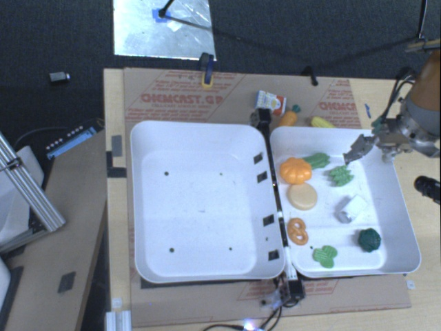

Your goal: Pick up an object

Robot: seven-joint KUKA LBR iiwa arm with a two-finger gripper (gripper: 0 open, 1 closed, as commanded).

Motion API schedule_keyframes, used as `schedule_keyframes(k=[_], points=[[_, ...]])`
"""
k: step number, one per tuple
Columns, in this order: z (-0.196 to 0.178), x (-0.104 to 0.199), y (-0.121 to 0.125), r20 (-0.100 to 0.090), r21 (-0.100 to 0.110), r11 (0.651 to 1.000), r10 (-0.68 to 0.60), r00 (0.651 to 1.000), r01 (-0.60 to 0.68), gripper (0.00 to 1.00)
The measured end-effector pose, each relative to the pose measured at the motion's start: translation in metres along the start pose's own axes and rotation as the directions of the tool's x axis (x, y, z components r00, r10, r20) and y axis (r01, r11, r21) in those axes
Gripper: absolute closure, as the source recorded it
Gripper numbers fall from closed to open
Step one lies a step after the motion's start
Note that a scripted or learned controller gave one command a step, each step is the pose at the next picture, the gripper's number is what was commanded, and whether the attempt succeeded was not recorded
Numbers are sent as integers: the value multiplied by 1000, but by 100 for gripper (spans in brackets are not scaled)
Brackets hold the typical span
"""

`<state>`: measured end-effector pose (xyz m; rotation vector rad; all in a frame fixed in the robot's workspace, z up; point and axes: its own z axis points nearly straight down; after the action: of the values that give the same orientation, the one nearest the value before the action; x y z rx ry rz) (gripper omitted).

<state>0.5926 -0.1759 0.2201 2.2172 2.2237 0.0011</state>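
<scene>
Tabletop (172,92) — cardboard-faced, lettered, on dark carpet; a foil sheet (162,19) lies beyond its far edge. Two white bins: left bin (200,136), right bin (396,205). In the right bin: orange pumpkin (295,171), cream disc (302,196), pretzel (298,230), grey block (351,208), green pieces. Pincer (353,152) hangs over the right bin's far part, just beside a leafy green (340,176) — spread or pressed together, cannot tell.

1. Left bin (200,198): lying beside the right bin (393,205), their rims touching.
2. Right bin contents: orange pumpkin (295,171), cream disc (302,196), pretzel (298,230), leafy green piece (318,161), green sprig (340,176), white block (351,208), dark green ball (369,239), green floret (324,255).
3. Gripper (354,152): hanging just above the green sprig.
4. Beyond the bins: carrot (288,118) and yellow piece (322,123) resting on the bench.
</scene>
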Motion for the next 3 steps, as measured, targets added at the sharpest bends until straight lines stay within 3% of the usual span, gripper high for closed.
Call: schedule_keyframes(k=[1,2,3], points=[[140,70,-25,-5,0,1000,-3,1000,4,0],[120,65,-21,1,-12,1000,-1,1000,1,100],[19,119,41,0,-12,1000,-8,1000,8,100]])
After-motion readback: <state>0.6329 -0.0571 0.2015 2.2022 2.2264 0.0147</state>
